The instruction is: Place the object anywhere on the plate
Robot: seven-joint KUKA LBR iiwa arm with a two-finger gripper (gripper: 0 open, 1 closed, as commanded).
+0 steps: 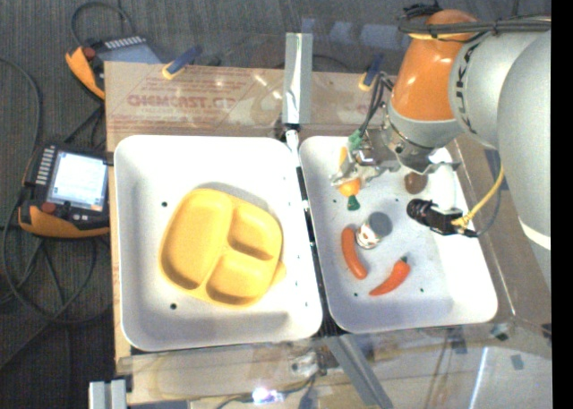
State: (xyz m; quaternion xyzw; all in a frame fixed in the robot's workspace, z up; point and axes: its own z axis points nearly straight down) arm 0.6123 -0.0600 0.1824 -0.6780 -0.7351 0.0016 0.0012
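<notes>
A yellow plate [224, 246] with three compartments lies in the left bin [134, 309]. My gripper [354, 166] hangs over the upper left part of the right bin [448, 309]. Just below it sits a small orange object [349, 187] with a green piece [353, 204] beside it. I cannot see whether the gripper touches the orange object. Further down lie a red sausage [354, 252] and a red chili pepper [391, 276].
A grey round object [380, 223] and a small white-and-brown object [365, 237] lie mid-bin, and a brown object [414, 182] sits under the wrist. A raised divider [309, 219] separates the bins. A teach pendant [72, 188] lies left of the bench.
</notes>
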